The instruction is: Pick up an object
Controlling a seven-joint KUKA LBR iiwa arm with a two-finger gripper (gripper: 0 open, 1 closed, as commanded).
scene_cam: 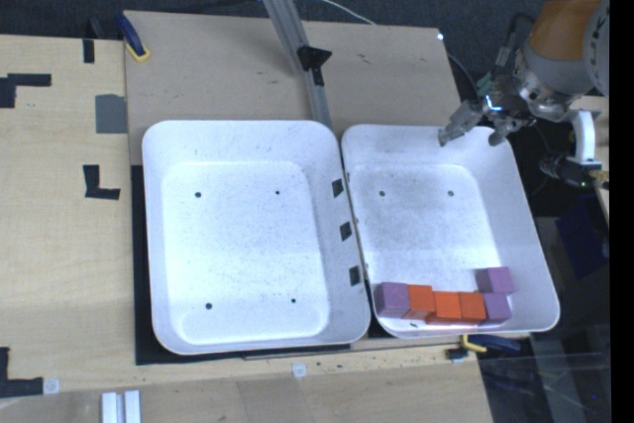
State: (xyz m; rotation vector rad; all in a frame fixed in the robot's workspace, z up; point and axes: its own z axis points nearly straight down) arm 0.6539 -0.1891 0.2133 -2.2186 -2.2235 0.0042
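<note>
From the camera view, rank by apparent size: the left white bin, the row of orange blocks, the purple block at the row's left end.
1. Left shallow white plastic bin, by far the largest.
2. Row of orange blocks in the right bin's near edge.
3. Purple block at the row's left end; it looks close in size to any single orange block.

overhead slant, both bins (248, 139) framed

Evenly and softly lit from overhead, without hard shadows. Mild glare on the white bins (248, 144), washing out their rims toward 12 o'clock. Thin soft shading under the bin edges at 6 o'clock. Grainy and low in resolution throughout, slightly soft on the gripper (474, 126) near 2 o'clock. Dark and noisy across the carpet at 12 o'clock.
</note>
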